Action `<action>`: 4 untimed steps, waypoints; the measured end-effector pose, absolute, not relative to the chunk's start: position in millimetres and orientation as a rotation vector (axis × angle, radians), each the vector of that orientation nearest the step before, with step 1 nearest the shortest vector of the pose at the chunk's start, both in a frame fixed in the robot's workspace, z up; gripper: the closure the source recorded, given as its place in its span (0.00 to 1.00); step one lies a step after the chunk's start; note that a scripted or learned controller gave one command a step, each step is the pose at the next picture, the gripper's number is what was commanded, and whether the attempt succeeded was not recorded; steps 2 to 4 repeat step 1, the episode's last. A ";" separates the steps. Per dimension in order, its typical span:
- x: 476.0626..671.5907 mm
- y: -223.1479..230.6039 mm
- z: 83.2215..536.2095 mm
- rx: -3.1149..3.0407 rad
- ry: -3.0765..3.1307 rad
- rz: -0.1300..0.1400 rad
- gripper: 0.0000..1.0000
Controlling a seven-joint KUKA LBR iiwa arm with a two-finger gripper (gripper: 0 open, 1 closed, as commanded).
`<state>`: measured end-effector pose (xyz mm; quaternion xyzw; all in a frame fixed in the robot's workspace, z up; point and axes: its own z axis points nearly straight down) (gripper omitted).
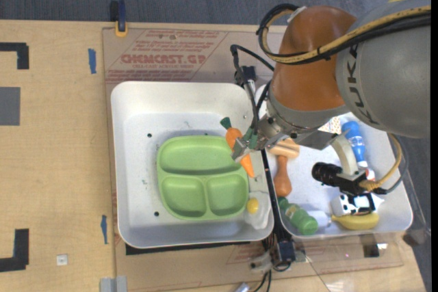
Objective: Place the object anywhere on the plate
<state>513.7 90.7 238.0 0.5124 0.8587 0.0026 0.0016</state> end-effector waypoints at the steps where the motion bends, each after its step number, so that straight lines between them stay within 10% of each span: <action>1: 513.1 87.8 236.7 1.615 2.693 0.002 0.00; 4: 513.1 87.8 236.7 1.615 2.693 0.002 0.00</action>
